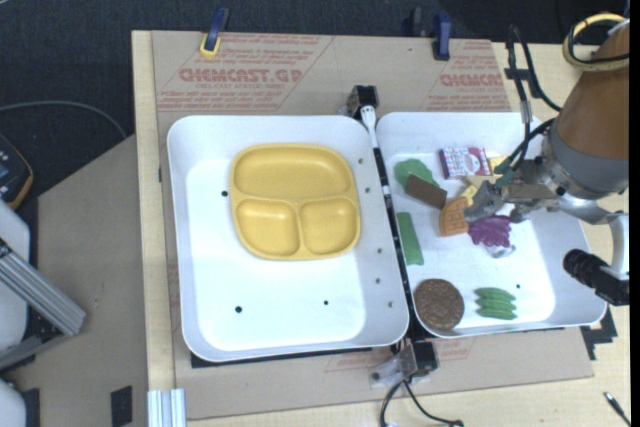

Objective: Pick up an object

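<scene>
Nearest you, at the front rim of the right bin (560, 315), sit a brown round cookie-like disc (439, 304) and a green pea pod (495, 303), both lying flat and apart from each other, so either looks like an easy top-down grab. You have 2 bins: the left bin (200, 245) carries just a yellow divided plate (296, 199), centred toward the back with bare floor in front. Task items all crowd the right bin: a green strip (408, 238) along the dividing wall, a brown bar (425, 190) on a green piece, a pink-and-white packet (463, 160) at the back, an orange cracker (455, 216), a purple grape bunch (491, 232). Your gripper (492, 200) hovers over the cracker-grape cluster; fingers blur into the clutter, so you cannot tell how wide it is or whether it has anything. Judgement: the cluster is tight, neighbours may get nudged; the strip hugs the wall, poor finger room. Open floor lies at the right bin's front middle.
</scene>
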`<state>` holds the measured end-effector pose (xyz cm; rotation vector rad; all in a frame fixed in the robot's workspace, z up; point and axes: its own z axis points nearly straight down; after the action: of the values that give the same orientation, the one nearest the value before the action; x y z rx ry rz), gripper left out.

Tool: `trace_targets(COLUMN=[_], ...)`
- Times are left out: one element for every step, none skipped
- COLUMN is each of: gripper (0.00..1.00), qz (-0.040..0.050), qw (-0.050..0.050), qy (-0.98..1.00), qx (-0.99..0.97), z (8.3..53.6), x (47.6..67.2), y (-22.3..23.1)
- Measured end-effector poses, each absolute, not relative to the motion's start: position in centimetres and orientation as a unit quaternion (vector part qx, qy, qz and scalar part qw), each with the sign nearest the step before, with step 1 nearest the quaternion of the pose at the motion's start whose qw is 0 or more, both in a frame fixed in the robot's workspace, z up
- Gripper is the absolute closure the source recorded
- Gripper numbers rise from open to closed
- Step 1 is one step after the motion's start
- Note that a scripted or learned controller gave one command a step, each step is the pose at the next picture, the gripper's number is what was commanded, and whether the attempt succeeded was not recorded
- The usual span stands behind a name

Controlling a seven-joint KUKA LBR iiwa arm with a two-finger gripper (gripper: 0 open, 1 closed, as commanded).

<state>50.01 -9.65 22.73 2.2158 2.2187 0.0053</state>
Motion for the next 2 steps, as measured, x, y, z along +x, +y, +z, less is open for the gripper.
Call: trace_targets(gripper=[1.0,1.0], qz=[0.0018,0.001], qw=[0.001,0.001], qy=[0.709,0.709], qx=[0.705,0.705], z=[23.4,22.3], x=[51.9,54.1], y=[-4.5,-0.4])
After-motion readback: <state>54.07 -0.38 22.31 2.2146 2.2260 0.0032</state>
